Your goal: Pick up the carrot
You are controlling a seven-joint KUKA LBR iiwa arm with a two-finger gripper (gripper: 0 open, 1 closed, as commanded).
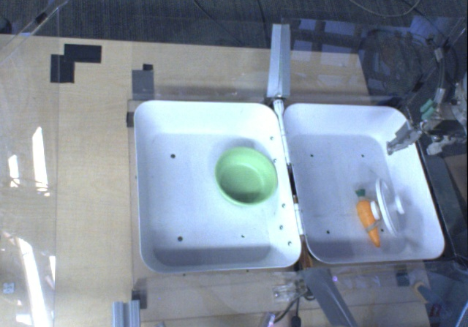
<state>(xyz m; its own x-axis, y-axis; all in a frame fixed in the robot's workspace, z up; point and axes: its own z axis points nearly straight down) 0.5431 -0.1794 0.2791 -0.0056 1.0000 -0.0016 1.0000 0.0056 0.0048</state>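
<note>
A small orange carrot with a green stalk end (368, 222) lies in the near right part of the right-hand shallow white bin (333, 172), touching a clear, glassy rounded object (389, 207) on its right side. In the left-hand shallow white bin (175, 194) rests a pale green round bowl (246, 175). The arm's claw (423, 135) hangs at the right bin's far right rim, away from the carrot; whether it is released or clenched cannot be told, and nothing is seen in it. The approach would go best from directly above the carrot, with the closing line set across its narrow body and descending on the side away from the clear piece, so that neighbour is not nudged. Both bins sit on the light wooden desk (88, 194).
</note>
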